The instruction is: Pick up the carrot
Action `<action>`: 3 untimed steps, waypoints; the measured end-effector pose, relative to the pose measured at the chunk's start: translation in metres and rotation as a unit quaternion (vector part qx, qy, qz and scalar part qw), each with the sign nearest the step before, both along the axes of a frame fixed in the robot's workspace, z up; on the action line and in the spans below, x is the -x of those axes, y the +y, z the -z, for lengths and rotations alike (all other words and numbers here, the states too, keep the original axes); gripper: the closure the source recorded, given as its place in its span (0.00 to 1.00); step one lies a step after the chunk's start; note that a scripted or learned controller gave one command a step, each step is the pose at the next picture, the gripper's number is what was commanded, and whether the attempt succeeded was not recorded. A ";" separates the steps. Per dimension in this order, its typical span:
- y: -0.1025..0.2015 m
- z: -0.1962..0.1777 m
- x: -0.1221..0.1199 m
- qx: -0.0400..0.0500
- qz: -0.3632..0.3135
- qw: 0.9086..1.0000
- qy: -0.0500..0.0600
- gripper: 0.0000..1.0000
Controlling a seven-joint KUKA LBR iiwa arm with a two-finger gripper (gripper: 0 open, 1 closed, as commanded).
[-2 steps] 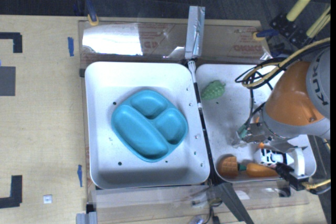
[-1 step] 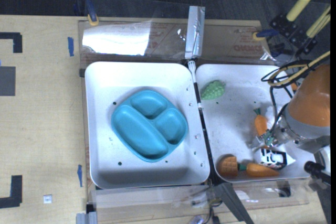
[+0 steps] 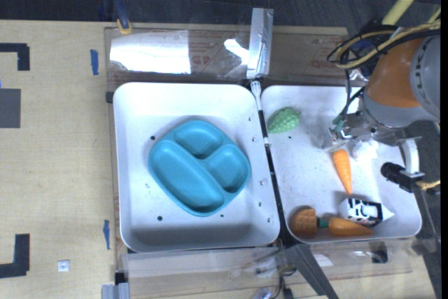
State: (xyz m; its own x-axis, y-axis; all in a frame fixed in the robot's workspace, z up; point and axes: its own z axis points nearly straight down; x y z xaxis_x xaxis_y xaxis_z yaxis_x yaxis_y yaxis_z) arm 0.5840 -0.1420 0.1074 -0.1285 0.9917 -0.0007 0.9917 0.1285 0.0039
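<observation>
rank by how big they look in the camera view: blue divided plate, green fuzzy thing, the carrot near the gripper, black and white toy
1. blue divided plate, by far the largest
2. carrot
3. green fuzzy thing and black and white toy: these look about alike, so I will not rank them

bins [image 3: 126, 171] - 2 | blue tray [image 3: 199, 166] - 1 | carrots [image 3: 341, 168] - 2 | green thing [image 3: 283, 120] - 1 | black-and-white toy [image 3: 364, 209] - 1 | brown round thing [image 3: 304, 220] - 1

The grey arm [image 3: 420, 80] wears an orange band [image 3: 392, 84], with yellow and black cables [image 3: 364, 42] looped beside it, apparently loose.
</observation>
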 end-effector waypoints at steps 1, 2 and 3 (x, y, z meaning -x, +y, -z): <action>-0.023 0.020 0.034 0.001 0.022 1.000 -0.001 1.00; -0.010 0.020 0.087 0.000 0.072 0.997 -0.001 1.00; -0.010 0.021 0.087 0.000 0.073 0.997 -0.001 0.00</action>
